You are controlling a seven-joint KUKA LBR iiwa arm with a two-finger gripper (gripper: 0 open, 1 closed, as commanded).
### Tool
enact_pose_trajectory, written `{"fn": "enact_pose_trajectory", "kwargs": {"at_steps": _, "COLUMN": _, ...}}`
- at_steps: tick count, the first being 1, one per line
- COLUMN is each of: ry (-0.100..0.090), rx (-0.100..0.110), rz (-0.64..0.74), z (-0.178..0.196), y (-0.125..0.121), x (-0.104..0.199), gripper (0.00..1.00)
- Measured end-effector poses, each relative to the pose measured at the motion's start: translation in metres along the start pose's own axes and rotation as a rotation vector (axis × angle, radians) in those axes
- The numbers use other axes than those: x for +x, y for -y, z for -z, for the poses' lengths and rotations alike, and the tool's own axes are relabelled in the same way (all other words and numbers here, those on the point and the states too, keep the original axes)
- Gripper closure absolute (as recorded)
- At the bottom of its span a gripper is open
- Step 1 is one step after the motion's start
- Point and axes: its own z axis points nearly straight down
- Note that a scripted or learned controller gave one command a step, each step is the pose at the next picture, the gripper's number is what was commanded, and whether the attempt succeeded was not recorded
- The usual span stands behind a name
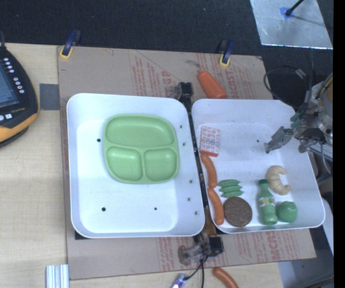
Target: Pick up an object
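Observation:
My gripper [289,141] hangs over the right side of the right bin [244,116], its fingers [276,141] spread open with nothing between them. Just below it lies a cream croissant [278,179]. Along the bin's front edge sit a green bottle [266,203], a green pepper [287,212], a brown round cookie [237,211] and a green pea pod [230,188]. Two orange sausages [210,168] [216,207] lie along the left wall, with a red-and-white packet [210,140] above them.
The left bin [82,161] holds a green divided plate [141,147]. An orange carrot [211,84] lies on the cardboard behind the bins, and another orange piece [226,276] lies in front. A teach pendant [4,98] rests at the far left.

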Motion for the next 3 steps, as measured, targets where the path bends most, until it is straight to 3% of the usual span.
{"fn": "enact_pose_trajectory", "kwargs": {"at_steps": 1, "ry": 0.001, "rx": 0.002, "rz": 0.001, "z": -0.084, "y": 0.021, "x": -0.030, "gripper": 0.00}}
{"fn": "enact_pose_trajectory", "kwargs": {"at_steps": 2, "ry": 0.001, "rx": 0.000, "rz": 0.002, "z": -0.130, "y": 0.045, "x": -0.027, "gripper": 0.00}}
{"fn": "enact_pose_trajectory", "kwargs": {"at_steps": 3, "ry": 0.004, "rx": -0.004, "rz": 0.007, "z": -0.118, "y": 0.043, "x": -0.028, "gripper": 1.00}}
